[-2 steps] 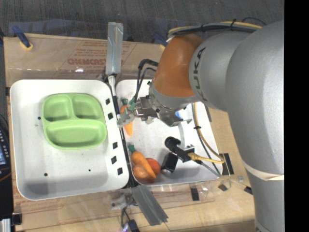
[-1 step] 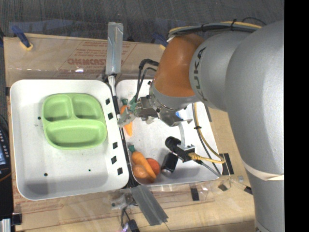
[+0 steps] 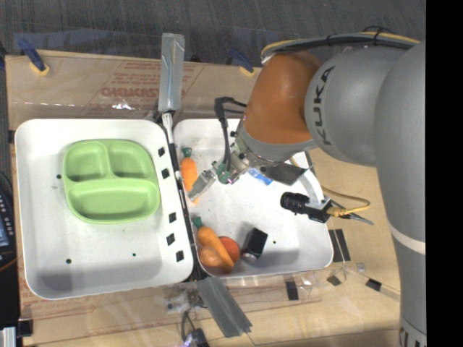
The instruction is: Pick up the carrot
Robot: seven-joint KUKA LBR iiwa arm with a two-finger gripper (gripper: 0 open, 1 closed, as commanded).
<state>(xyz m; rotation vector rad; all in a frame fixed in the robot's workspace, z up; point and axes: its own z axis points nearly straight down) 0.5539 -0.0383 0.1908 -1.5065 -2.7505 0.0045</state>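
Observation:
An orange carrot (image 3: 188, 171) with a small green top lies in the right bin (image 3: 289, 260), close against its left wall. My gripper (image 3: 208, 179) hangs low just to the right of that carrot, nearly touching its lower end, and the carrot rests on the bin floor. A second orange carrot-like piece (image 3: 207, 238) with a green stem lies at the bin's front left corner. The arm's orange band and grey wrist cover the back part of the right bin.
A red-orange round fruit (image 3: 231, 249) and a black block (image 3: 254, 243) sit beside the front carrot-like piece. A blue item (image 3: 262, 177) peeks out under the wrist. A green divided plate (image 3: 110, 179) lies in the left bin (image 3: 43, 266).

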